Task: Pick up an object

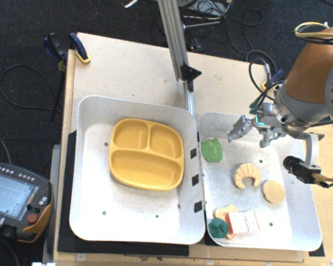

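Yellow divided plate (147, 155) alone in the left bin (83, 210). Green lump (211, 150) by the right bin's (303, 223) left wall, then croissant (248, 175), round biscuit (274, 191), red-and-white box (243, 222) lower down. Pincer (254, 130) above the bin's far end, spread, pinching nothing. Likely to close on air or nudge the croissant aside, if lowered off-centre.

fixed overhead camera | slanted downward | both bins (85, 149) in frame
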